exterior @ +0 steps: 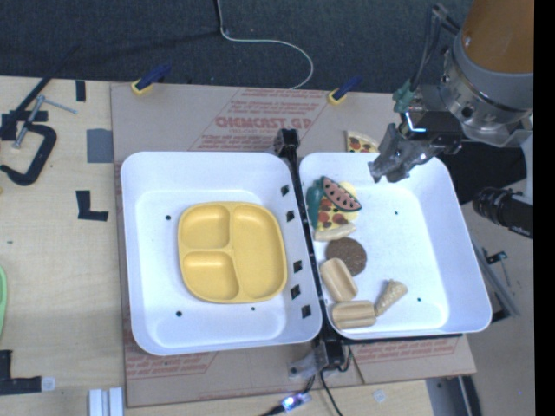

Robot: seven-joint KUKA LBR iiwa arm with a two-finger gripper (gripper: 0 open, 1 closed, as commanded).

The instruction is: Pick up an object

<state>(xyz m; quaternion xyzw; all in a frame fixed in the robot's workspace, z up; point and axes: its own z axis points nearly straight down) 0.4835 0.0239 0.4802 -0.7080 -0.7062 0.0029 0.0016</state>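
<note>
The objects lie clustered along the left wall of the right bin (pixel 451 232): a watermelon slice (pixel 340 195) on a pizza piece (pixel 334 219), a brown cookie (pixel 347 255), 2 bread rolls (pixel 338 278) and a cone (pixel 390 295). The bin's right half is bare floor. The pincer (pixel 388 167) hangs above the bin's upper rim, apart from the cluster; whether it is parted or grips anything cannot be told. The left bin (pixel 143 232) holds a yellow divided plate (pixel 232 252), with margin on all sides. Both bins sit on the worktop (pixel 52 258).
</note>
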